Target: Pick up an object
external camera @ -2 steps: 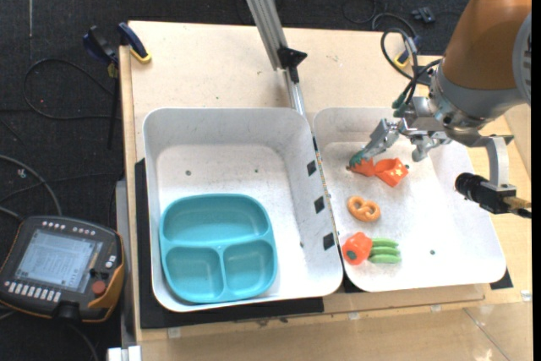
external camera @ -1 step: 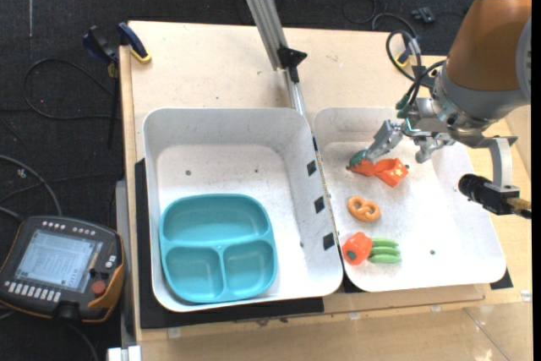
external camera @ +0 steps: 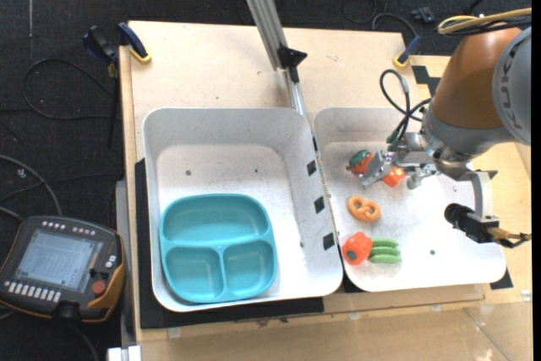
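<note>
My gripper (external camera: 387, 167) is low in the right bin (external camera: 456, 258), near its back left part. A small red and green toy (external camera: 361, 161) lies just left of the gripper, touching or nearly touching it. Under the gripper's right side shows an orange piece (external camera: 394, 177). An orange pretzel-shaped toy (external camera: 363, 208) lies a little in front of the gripper. Further forward sit a red pepper (external camera: 357, 248) and a green pea pod (external camera: 385, 252), side by side near the bin's front left corner.
The left bin (external camera: 211, 131) holds a teal divided tray (external camera: 218, 247) at its front. A grey pole (external camera: 262, 0) slants over the back of the bench. The arm's black cable loops above the right bin.
</note>
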You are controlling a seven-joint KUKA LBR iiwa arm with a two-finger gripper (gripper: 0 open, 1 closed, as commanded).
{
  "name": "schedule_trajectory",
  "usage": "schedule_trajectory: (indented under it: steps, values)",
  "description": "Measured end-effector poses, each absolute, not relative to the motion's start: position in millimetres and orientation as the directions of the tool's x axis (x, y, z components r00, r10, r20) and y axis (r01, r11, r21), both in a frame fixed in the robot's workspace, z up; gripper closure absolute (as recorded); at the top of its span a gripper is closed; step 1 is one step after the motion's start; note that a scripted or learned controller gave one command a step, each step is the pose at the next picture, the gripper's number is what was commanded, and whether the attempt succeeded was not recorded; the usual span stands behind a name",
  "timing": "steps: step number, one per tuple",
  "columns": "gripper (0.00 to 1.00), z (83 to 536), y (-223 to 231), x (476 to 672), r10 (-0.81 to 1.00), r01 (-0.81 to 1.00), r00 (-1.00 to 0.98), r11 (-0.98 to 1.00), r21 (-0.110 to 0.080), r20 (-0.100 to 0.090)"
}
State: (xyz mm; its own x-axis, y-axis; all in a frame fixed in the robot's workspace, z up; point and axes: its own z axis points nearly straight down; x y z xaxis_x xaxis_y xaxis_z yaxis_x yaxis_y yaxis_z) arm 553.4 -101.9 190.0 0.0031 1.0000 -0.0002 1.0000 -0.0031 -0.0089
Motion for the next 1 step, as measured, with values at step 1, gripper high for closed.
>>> schedule_trajectory:
  steps: [1]
  values:
    - [0.00,99.5,-100.0,590.0,1.000,1.000,-0.003,0.003,-0.006,0.001]
